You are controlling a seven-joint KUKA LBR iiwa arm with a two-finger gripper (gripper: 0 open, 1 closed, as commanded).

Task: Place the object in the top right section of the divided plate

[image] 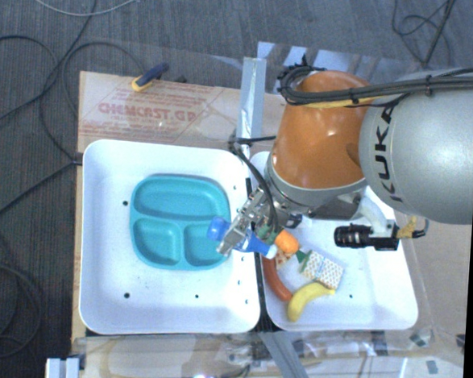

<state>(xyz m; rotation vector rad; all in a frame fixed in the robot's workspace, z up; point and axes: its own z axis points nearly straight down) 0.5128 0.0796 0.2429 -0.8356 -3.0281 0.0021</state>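
Observation:
A teal divided plate (169, 208) lies in the left white bin (109, 163). It has one wide section along the top and two smaller sections below. My gripper (240, 231) hangs over the plate's right edge, at the wall between the two bins. It is shut on a small blue object (217, 228), whose blue shows on both sides of the near metal finger. The object sits above the plate's lower right section, close to the rim. The orange wrist band and grey arm hide the upper part of the right bin.
The right bin (390, 308) holds an orange toy piece (286, 244), a red-brown sausage (276, 282), a yellow banana (308, 297) and a speckled white cracker (324, 270). A yellow and blue clip (150, 75) lies on the cardboard behind the bins.

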